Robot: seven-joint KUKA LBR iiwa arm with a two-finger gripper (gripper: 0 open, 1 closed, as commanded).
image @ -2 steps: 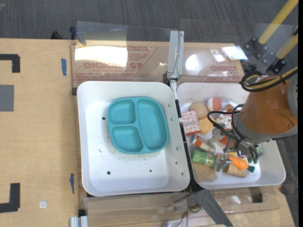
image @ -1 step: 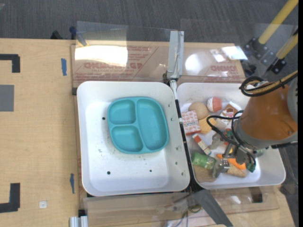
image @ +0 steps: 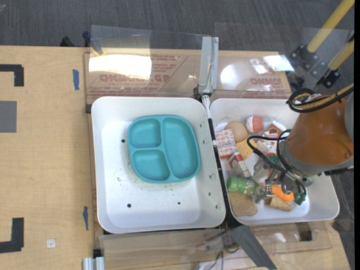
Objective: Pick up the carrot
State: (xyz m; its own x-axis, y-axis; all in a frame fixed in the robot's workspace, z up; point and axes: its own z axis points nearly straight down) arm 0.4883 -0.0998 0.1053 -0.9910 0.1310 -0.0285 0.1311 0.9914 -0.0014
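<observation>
The carrot [image: 284,195] is a small orange piece lying low in the right bin [image: 329,204], on top of a tan food piece [image: 281,205]. My gripper [image: 277,183] reaches down from the orange-banded wrist [image: 318,139] and sits right over the carrot's left end, touching or nearly touching it. The gripper's dark body and cables hide part of the carrot. Whether the carrot is gripped cannot be made out.
The right bin holds several toy foods: a green item [image: 241,185], a brown cookie-like piece [image: 243,205], a tan bread roll [image: 237,131], a red-and-white packet [image: 225,141]. The left bin [image: 107,151] carries a teal divided plate [image: 163,148]. A metal divider [image: 212,145] separates the bins.
</observation>
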